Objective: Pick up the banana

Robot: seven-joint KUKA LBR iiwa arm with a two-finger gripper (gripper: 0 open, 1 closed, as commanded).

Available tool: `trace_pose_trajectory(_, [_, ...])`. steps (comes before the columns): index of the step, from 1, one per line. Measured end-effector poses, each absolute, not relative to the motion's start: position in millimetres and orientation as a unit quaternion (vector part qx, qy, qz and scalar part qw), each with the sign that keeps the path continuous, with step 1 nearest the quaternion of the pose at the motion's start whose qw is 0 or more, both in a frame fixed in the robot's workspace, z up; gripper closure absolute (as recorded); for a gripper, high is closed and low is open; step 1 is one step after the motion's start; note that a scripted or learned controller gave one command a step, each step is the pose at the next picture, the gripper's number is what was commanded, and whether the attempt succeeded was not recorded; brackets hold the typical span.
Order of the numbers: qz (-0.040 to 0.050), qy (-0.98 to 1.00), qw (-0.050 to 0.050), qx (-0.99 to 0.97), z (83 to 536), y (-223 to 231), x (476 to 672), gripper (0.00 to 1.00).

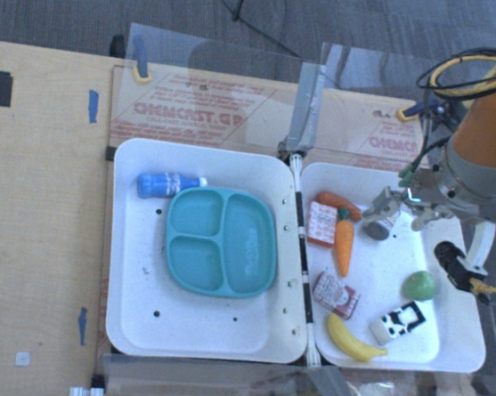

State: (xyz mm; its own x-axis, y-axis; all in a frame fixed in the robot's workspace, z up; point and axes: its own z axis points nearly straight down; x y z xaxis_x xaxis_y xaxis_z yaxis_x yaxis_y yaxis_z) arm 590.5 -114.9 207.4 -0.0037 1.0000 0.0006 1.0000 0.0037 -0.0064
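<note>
Looking down at the right bin point(462, 353), the banana point(353, 338) lies flat on the floor near the front-left corner, curved, with one end toward a small red-and-white packet point(336, 295) just above it and the other end pointing toward a black-and-white toy point(401, 321) just beside it. The gripper point(400, 213) hangs over the back half of that bin, well apart from the banana, with nothing between its fingers. They look spread apart, so I'd call it released.

My guess on handling: the banana is probably a light plastic play-food piece, stiff, with a smooth, slightly slippery skin. The curve is the catch. Pinching near a tapered tip would likely let it squirt out or swing, so the thick middle looks like the best spot, fingers closing across the narrow width.

The toy and the packet crowd both ends, so coming down right on the middle keeps the fingers off the neighbours. The two carrots point(341, 240) and the green ball point(419, 284) sit farther back and shouldn't matter. The teal plate point(221, 241) and blue bottle point(167, 184) are over in the left bin point(128, 295).
</note>
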Motion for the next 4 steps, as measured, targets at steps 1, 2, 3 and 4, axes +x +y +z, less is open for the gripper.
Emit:
trace_pose_trajectory(1, [-0.0037,-0.714,-0.003,-0.7,97,-95,523.2,0.0])
trace_pose_trajectory(2, [-0.0064,-0.793,-0.008,-0.609,91,-99,486.8,0.0])
trace_pose_trajectory(3, [-0.0063,-0.793,-0.007,-0.609,91,-99,486.6,0.0])
trace_pose_trajectory(4, [-0.0062,-0.793,-0.007,-0.609,90,-99,486.4,0.0])
